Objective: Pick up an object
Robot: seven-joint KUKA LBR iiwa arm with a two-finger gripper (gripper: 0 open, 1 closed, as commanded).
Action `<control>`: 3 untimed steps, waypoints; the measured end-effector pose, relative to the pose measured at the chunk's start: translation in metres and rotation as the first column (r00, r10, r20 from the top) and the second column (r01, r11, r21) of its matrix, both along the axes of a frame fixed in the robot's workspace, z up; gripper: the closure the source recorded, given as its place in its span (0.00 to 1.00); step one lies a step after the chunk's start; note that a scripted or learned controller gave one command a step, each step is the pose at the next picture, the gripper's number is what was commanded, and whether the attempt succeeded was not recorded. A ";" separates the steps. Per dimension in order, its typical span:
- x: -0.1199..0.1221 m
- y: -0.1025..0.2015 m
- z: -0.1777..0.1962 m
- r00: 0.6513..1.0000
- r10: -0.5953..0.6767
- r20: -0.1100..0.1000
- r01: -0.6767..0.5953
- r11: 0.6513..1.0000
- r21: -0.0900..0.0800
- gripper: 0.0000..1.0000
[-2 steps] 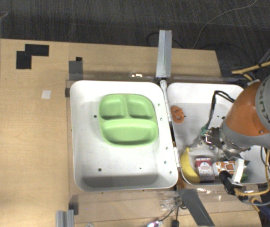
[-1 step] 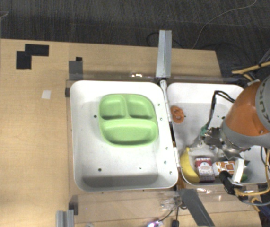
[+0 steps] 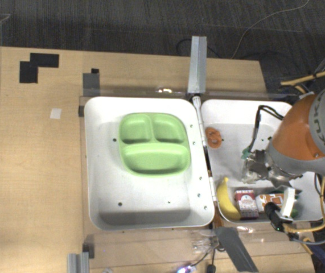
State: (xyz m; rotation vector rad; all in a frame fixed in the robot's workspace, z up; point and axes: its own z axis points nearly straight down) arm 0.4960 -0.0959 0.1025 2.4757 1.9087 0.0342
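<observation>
Robot jaws (image 3: pixel 257 172) low in the right bin (image 3: pixel 230 114), whether apart or together impossible to tell, banana (image 3: pixel 225 198) and small box (image 3: pixel 246 203) just below them, green tray (image 3: pixel 153 143) well left

Glossy white plastic bins (image 3: pixel 94 169), matt wooden bench (image 3: pixel 31 169)

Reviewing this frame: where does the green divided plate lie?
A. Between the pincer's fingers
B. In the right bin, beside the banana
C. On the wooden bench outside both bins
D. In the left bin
D. The green divided plate rests flat on the floor of the left bin, while the banana lies in the right bin near the arm.
</observation>
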 end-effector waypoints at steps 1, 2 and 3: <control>-0.004 -0.087 -0.011 0.999 -0.046 -0.007 0.046 0.999 -0.008 1.00; -0.004 -0.089 -0.011 0.999 -0.048 -0.006 0.048 0.999 -0.011 0.00; -0.001 -0.085 -0.001 0.999 -0.043 -0.003 0.043 0.999 -0.005 1.00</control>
